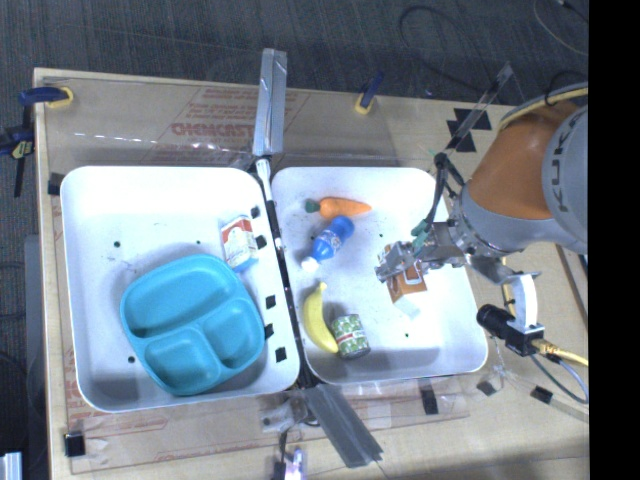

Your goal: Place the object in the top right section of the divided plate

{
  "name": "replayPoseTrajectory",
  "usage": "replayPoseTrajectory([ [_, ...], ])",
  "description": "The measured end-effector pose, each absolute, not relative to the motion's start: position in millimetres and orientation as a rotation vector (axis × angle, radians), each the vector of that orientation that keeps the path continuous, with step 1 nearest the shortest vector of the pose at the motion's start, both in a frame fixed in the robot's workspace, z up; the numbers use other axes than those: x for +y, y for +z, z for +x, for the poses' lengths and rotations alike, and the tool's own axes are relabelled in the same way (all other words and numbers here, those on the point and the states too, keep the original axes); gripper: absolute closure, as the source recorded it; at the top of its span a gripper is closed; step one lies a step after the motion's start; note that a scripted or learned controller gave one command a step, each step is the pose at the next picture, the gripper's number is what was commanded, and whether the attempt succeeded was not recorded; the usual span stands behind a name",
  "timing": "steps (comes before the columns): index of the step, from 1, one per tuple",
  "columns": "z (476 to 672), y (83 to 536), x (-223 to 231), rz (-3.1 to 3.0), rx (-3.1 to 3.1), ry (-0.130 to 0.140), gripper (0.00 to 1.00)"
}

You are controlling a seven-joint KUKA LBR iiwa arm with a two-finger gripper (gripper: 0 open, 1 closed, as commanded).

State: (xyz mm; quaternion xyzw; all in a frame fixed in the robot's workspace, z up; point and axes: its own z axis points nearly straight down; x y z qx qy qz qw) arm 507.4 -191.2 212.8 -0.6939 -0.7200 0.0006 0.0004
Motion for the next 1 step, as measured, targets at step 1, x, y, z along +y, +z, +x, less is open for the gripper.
replayPoseTrajectory([
  [1, 529.0, 294.5, -98.2, -2.005, -2.418, 0.001, 1.0],
])
